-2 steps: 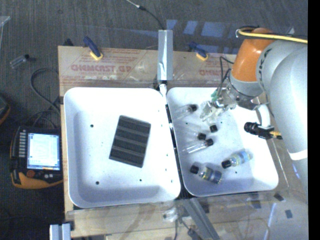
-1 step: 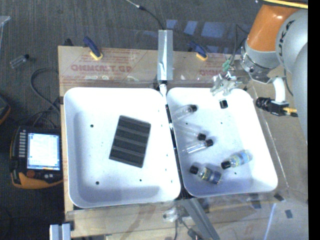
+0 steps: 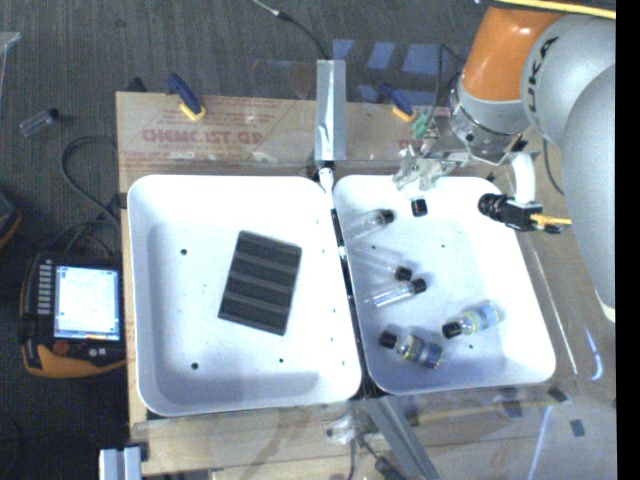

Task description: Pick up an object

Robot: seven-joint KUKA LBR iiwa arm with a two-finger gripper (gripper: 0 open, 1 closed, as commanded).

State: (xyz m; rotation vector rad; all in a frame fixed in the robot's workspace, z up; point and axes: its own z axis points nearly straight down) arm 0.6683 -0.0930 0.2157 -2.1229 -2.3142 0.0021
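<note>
The right bin [image 3: 520, 268] holds several small clear vials with black caps. One vial [image 3: 372, 221] lies near its far left corner, and two more [image 3: 385, 264] [image 3: 396, 291] lie at the middle left. Two stubbier bottles [image 3: 472, 319] [image 3: 414, 348] rest toward the front. A small black cap [image 3: 418, 206] sits alone near the far wall. My gripper [image 3: 420, 171] hovers over the far rim of the right bin, just above that cap, and nothing shows in its grasp. A dark ribbed rectangular block [image 3: 260, 281] lies in the middle of the left bin [image 3: 160, 268].
A metal divider post [image 3: 330, 108] stands at the back between the bins. A black fitting with a yellow tip [image 3: 508, 209] juts over the right bin's far right rim. Blue clamps [image 3: 185, 94] hold the back board. A handheld pendant [image 3: 80, 308] lies left of the bench.
</note>
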